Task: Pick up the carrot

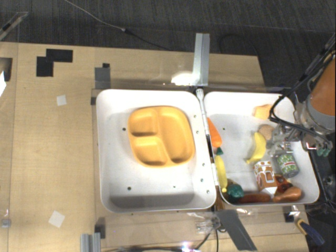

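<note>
Half of the carrot (213,133) hides against the right bin's (236,109) left wall. At the frame's right, the gripper (279,140) blurs over a banana (258,147); whether its jaws are open or closed, I cannot tell.

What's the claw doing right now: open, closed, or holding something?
Claw: cannot be told whether open or closed; it sits over the right bin, well away from the carrot, with nothing seen between it.

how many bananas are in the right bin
2. One banana curves in the middle of the right bin; a second banana lies along its left wall, below the carrot. More may be hidden.
</note>
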